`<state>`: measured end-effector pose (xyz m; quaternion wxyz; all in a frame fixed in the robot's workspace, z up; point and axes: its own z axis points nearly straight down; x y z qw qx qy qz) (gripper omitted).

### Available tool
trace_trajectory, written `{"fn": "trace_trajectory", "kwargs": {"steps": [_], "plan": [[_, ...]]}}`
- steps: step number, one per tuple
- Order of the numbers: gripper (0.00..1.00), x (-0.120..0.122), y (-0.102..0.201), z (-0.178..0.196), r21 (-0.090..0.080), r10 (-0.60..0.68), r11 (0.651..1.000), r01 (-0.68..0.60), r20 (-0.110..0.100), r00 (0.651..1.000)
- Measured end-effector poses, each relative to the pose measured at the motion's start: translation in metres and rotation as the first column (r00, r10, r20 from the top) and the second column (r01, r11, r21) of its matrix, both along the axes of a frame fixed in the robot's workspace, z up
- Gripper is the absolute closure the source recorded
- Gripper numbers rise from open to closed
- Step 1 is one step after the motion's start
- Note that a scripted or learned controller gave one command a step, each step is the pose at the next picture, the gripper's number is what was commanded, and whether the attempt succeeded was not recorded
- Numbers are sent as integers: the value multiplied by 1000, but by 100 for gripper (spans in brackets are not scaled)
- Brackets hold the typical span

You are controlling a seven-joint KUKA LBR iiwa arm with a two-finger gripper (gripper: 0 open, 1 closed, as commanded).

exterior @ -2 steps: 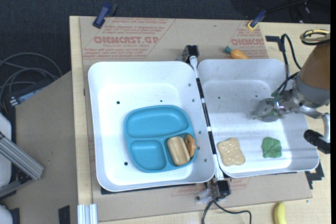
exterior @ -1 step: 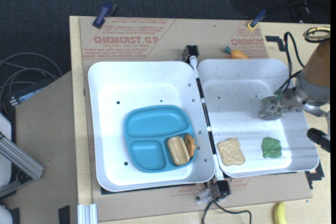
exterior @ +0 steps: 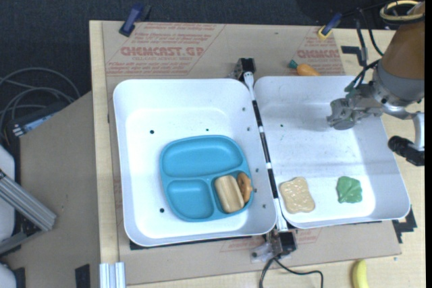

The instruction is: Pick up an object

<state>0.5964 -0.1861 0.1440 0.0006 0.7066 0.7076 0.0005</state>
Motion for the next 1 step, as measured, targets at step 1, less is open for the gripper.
{"fn": "trace_trajectory", "kwargs": {"steps": [1], "plan": [[100,16,75,80,1,0,1000,0,0,1000]]}}
